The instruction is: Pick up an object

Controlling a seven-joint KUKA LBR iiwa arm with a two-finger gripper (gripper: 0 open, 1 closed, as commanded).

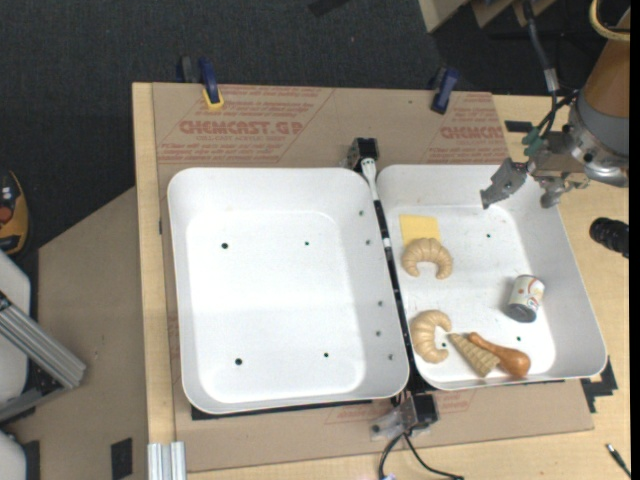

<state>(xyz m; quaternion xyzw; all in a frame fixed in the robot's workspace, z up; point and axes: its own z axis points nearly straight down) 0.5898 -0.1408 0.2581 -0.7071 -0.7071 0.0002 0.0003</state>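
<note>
Five items sit below the gripper, yellow block nearest its fingers, which are spread wide, gripping nothing, presumably poised above the right bin for a descent.

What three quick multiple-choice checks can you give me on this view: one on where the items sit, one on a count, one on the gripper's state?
1. Where do the loose items lie?
A. In the left bin
B. In the right bin
C. On the cardboard outside the bins

2. How many croissants are there?
A. One
B. Two
C. Four

3. What is the gripper's state?
A. Open, with nothing between its fingers
B. Shut on the can
C. Shut on the yellow square

Answers:
1. B: the yellow square, the can, the ice cream cone and the croissants all lie in the right bin.
2. B: one croissant lies below the yellow square, another beside the cone.
3. A: the gripper hangs at the right bin's far edge, its fingers apart with nothing between them.
</note>
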